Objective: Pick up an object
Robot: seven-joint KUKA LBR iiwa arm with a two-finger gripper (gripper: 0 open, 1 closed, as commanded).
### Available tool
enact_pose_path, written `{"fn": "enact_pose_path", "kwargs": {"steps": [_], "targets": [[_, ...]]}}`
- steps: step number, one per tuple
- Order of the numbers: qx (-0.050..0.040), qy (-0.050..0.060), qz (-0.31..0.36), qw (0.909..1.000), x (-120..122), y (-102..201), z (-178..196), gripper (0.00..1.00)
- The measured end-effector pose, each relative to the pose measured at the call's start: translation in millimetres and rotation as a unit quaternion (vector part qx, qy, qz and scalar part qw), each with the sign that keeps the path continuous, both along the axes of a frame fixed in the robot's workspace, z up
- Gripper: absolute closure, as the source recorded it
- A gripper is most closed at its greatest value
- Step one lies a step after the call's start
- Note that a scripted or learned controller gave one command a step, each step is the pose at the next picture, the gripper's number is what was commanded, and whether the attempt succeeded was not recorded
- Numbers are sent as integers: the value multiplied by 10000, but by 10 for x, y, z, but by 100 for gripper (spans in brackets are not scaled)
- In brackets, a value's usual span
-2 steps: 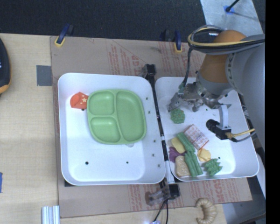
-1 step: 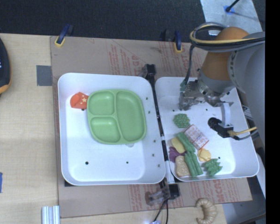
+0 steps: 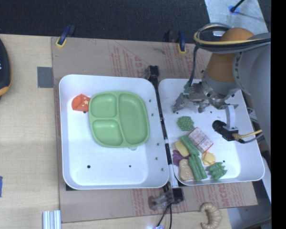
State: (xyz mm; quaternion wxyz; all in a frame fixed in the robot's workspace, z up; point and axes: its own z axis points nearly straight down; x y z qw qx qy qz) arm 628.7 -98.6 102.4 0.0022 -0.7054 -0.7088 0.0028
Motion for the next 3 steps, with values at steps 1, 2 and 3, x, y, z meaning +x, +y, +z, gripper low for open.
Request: {"fn": "enact_pose_path", "kwargs": {"steps": [1,2,3], "targets": [[4,9,-9,10000,-353,40,-116,0],[-1,-5,-8,10000,-334,28,-2,100],[15,-66,28,10000,-231,698,956,100]]}}
